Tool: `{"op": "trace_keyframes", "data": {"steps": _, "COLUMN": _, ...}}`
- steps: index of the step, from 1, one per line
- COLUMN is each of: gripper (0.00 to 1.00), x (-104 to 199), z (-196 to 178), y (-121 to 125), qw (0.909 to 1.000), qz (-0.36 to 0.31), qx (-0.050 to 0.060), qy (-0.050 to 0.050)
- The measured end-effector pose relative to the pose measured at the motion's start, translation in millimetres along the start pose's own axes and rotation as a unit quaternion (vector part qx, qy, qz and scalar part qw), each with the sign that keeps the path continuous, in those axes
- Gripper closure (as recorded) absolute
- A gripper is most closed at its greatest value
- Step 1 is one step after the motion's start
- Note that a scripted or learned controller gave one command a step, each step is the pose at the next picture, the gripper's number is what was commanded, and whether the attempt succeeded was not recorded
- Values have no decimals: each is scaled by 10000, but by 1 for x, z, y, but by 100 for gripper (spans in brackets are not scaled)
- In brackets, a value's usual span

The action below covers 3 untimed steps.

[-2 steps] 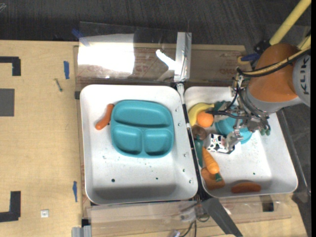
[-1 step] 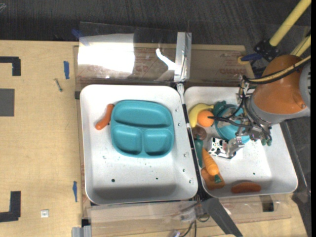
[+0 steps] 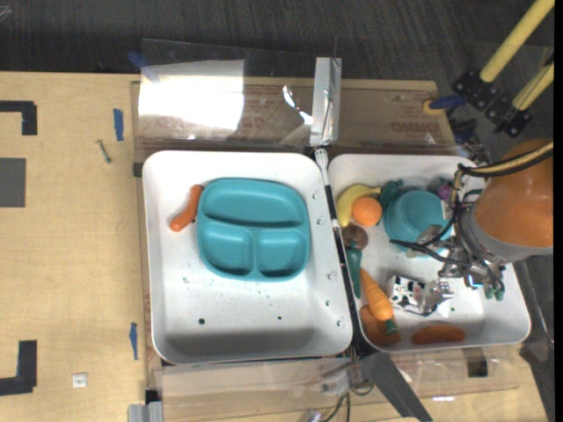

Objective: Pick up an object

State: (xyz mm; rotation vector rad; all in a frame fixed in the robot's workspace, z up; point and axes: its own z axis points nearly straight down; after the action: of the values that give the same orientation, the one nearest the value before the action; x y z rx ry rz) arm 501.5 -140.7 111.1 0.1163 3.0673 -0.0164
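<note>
My gripper (image 3: 420,294) hangs low in the right bin (image 3: 515,319), near its front middle, with the grey arm and its orange band (image 3: 521,207) rising to the right. An orange carrot (image 3: 376,299) lies just left of the gripper. A red sausage (image 3: 437,332) lies just in front of it by the bin's front wall. Behind it stands a teal cup (image 3: 415,215). An orange fruit (image 3: 367,211) and a yellow banana (image 3: 350,197) sit at the back left of this bin. I see nothing clearly held.
A brown piece (image 3: 354,234) and a green piece (image 3: 354,258) lie along the right bin's left wall. The left bin (image 3: 167,315) holds a teal divided plate (image 3: 253,227) and an orange sausage (image 3: 186,209). Cables hang around the wrist.
</note>
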Motion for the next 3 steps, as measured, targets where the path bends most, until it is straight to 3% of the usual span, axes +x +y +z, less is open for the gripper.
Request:
{"op": "trace_keyframes", "data": {"steps": 1, "gripper": 0, "x": -81, "z": -29, "y": -6, "qw": 9995, "qz": -56, "qx": -39, "qy": 298}}
{"op": "trace_keyframes", "data": {"steps": 2, "gripper": 0, "x": -22, "z": 0, "y": -24, "qw": 9997, "qz": 170, "qx": -6, "qy": 164}}
{"op": "trace_keyframes", "data": {"steps": 3, "gripper": 0, "x": -97, "z": 29, "y": 30, "qw": 9916, "qz": -1263, "qx": -82, "qy": 276}}
